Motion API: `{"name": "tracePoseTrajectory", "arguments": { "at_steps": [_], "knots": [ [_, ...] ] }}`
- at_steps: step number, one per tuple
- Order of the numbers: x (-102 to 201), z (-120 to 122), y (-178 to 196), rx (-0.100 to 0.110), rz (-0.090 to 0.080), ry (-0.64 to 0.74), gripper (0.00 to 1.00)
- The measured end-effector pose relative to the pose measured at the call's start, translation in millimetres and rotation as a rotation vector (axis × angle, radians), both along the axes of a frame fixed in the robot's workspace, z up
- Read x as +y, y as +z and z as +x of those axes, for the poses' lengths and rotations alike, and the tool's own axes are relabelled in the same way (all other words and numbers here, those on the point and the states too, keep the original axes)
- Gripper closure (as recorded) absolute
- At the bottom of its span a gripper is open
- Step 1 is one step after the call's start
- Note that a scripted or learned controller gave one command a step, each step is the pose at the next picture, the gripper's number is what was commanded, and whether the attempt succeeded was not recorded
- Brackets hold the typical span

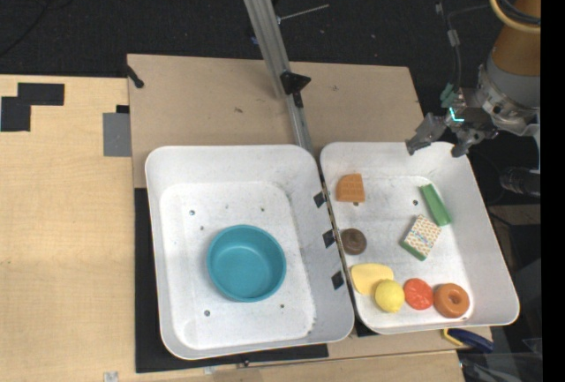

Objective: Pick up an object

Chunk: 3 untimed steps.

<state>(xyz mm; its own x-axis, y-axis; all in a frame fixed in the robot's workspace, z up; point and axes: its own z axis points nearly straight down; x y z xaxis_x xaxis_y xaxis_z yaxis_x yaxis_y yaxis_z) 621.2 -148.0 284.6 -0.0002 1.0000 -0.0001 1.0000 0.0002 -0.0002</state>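
From my feed the arm is cut off at the right edge, so I see just its orange band and grey wrist. The tool hangs over the far right corner of the right bin, with two dark fingers splayed apart and nothing between them, so I read it as released. Its tips are dark against dark floor, so how high it sits over the rim I can't quite tell.

In the right bin, a flat orange block lies near the far left corner. A green bar lies towards the right wall, tilted, and just beside it a small patterned box that looks like printed card. A dark brown ring sits by the left wall. Along the near edge runs a row: a yellow lump touching a yellow ball, then a glossy red ball, then an orange-brown ring, perhaps a toy doughnut.

The left bin holds a smooth teal bowl, upright, near its middle. A ribbed metal rail slants across the tabletop to the gap between the bins, its top cut by the frame. Something blue and yellow pokes out under the right bin's near right corner; too little shows to name it.
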Motion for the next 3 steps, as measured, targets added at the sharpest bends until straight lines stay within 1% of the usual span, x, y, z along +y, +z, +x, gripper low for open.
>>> {"name": "tracePoseTrajectory", "arguments": {
  "at_steps": [1, 2, 3],
  "knots": [
    [0, 0, 0, 0.000, 0.000, 0.000, 0.00],
    [8, -4, -60, 0.005, 0.001, 0.001, 0.00],
    [9, -13, -107, 0.005, 0.001, 0.001, 0.00]
  ]
}}
